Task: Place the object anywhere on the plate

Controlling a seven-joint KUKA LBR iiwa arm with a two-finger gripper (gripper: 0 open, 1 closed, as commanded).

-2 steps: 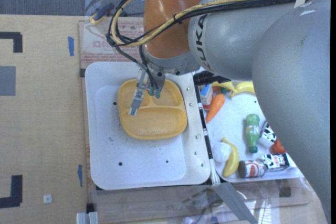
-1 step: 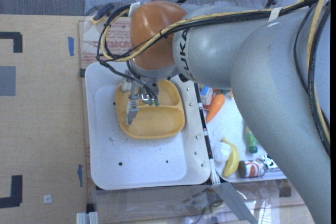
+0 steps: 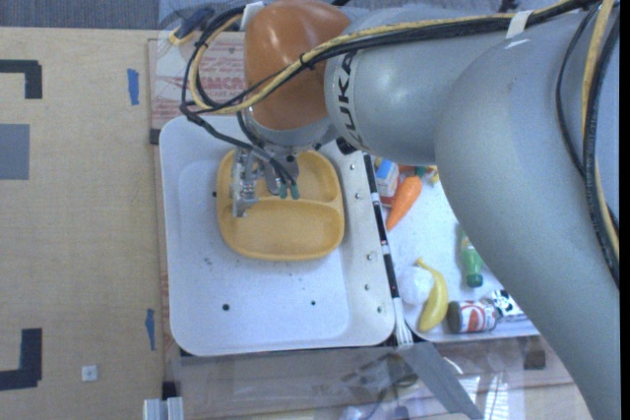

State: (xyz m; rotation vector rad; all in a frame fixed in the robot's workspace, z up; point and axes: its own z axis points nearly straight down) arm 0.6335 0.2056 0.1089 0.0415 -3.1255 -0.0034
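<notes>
Camera view: two shallow white bins sit side by side. In the left white bin (image 3: pixel 256 310) lies one yellow plastic plate with a divider (image 3: pixel 295 241), its long side running left to right across the bin's upper half. The two-finger gripper (image 3: pixel 264 187) hangs over the upper left part of that plate, below the orange band (image 3: pixel 285 54) of the grey arm (image 3: pixel 472 113). Its parts blur together against the yellow, so I cannot tell whether it is apart, together, or clamped on anything.

Which item is the one to be placed cannot be told. The loose items all lie in the right white bin (image 3: pixel 433 231), much of which is covered by the arm:
- One orange carrot (image 3: pixel 404 200) lies near the bin's left wall. Its long axis is slanted, with the narrow tip pointing down-left toward the plate's side and the thick end up-right.
- One yellow banana (image 3: pixel 434 300) lies lower down. Its long axis runs roughly top to bottom, and its curve bulges to the right.
- One white round item (image 3: pixel 414 284) touches the banana's left side.
- One small green bottle (image 3: pixel 471 263) lies near the banana's upper right, its long axis close to vertical.
- One red-and-white can (image 3: pixel 474 316) lies on its side just right of the banana's lower end, its long axis left to right.
- One small white, red and blue carton (image 3: pixel 388 178) sits just beside the carrot's upper left.
</notes>
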